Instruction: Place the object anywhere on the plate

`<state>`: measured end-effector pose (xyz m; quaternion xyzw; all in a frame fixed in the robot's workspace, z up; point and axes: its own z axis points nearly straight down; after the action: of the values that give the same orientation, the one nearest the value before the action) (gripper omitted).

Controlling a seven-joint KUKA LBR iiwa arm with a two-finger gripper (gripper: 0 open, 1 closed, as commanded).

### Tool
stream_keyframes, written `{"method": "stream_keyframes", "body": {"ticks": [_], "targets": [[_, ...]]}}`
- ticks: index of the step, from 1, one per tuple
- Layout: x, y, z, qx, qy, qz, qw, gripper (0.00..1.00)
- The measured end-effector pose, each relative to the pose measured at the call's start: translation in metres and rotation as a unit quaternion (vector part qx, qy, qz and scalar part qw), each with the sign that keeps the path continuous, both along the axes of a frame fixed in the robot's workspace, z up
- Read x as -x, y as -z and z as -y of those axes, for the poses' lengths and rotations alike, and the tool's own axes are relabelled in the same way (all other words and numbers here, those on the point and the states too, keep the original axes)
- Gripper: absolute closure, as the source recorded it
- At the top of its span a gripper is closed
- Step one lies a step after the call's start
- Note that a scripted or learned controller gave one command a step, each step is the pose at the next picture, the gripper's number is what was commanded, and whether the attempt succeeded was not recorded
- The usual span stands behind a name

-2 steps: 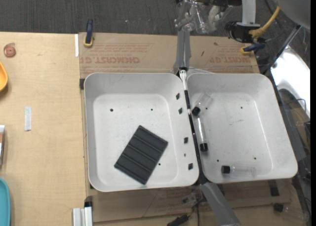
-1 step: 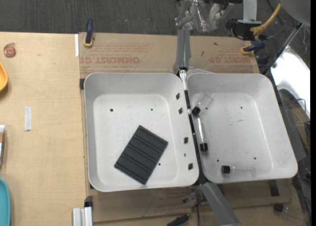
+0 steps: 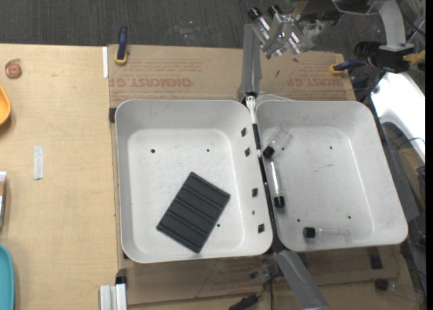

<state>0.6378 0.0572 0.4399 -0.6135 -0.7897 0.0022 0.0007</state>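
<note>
A dark ridged rectangular plate (image 3: 194,211) lies at a slant on the floor of the left bin (image 3: 135,119). In the right bin (image 3: 365,166), a clear tube with black ends (image 3: 274,181) rests along the left wall. A second small clear piece with a black cap (image 3: 318,233) sits near the front wall. A faint clear item (image 3: 281,139) lies close to the tube's upper end. My gripper (image 3: 277,36) hangs high above the back edge of the bins, over the cardboard, open with nothing between its fingers.
A metal divider bar (image 3: 250,65) rises behind the seam between the bins. Cardboard (image 3: 176,72) lies under and behind the bins, with clamps (image 3: 122,45) at its corners. A wooden table top (image 3: 54,166) with small items lies to the left.
</note>
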Motion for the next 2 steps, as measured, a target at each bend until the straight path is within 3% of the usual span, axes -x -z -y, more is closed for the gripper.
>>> {"method": "stream_keyframes", "body": {"ticks": [1, 2], "targets": [[-0.021, 0.022, -0.096, 0.0014, 0.236, 0.0, 0.9717, 1.0], [0.028, -0.001, -0.157, -0.0009, -0.233, 0.0, 0.9726, 1.0]]}}
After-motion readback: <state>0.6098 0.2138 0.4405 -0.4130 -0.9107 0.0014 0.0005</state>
